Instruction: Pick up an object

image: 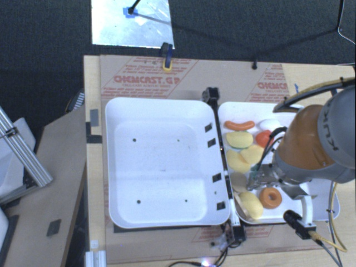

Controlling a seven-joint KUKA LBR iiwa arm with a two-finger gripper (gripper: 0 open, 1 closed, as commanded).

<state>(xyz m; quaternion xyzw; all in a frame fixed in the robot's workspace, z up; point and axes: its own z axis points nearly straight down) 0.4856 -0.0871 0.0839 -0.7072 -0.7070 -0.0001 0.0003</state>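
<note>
Two shallow white bins are seen side by side on the worktop. The left bin has only its bare floor on view. The right bin holds a cluster of small toy food pieces against its left wall: a hot dog at the far end, a pale yellow-green round piece just below it, a red piece beside that, a white piece above the red one, a yellow lump at the near end, and an orange ring like a doughnut touching it.

The arm is reached in from the right and hangs low over the middle of this cluster, just above the doughnut and beside the yellow pieces. The jaws are largely hidden under the wrist, and it cannot be told whether they are apart or together; nothing can be seen held between them.

The pieces are judged to be light, hollow plastic, stiff but smooth, so slipping is likely under a shallow pinch. The doughnut would best be taken across its rim, the hot dog across its narrow middle. Because the pieces lie touching, a neighbour may be nudged or caught along.
</note>
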